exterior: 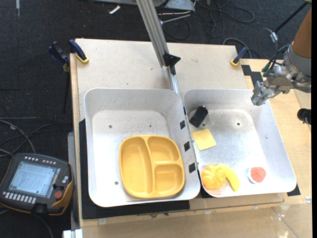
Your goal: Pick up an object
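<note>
Over right bin, two o'clock rim: gripper hovering, jaw state indeterminate, nothing held. Pick not begun. Candidates: black block, yellow square, banana.

Yellow toy, maybe fruit, R bin

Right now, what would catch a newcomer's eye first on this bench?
The yellow divided plate filling the near half of the left bin. Next, the right bin's small items: a yellow square, yellow fruit, a red piece, with the tool over its far right rim.
</note>
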You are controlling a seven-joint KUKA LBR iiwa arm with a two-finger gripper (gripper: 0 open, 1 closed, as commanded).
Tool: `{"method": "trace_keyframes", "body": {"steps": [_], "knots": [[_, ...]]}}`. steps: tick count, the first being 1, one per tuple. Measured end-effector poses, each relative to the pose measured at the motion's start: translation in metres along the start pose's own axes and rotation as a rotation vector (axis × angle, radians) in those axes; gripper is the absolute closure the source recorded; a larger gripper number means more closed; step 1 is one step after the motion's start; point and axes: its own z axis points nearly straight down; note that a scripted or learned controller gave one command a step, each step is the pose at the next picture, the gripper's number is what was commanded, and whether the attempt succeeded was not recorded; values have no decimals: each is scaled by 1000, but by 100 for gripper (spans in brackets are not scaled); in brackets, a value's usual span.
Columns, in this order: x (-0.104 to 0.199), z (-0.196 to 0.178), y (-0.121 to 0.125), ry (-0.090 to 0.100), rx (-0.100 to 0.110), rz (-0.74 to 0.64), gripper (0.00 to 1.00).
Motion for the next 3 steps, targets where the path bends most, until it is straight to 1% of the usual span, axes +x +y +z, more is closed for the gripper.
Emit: {"method": "trace_keyframes", "body": {"steps": [1, 2, 3], "knots": [[58, -1, 5, 4, 7, -4, 100], [108, 16, -2, 3, 9, -3, 100], [152, 25, 1, 3, 9, -3, 100]]}}
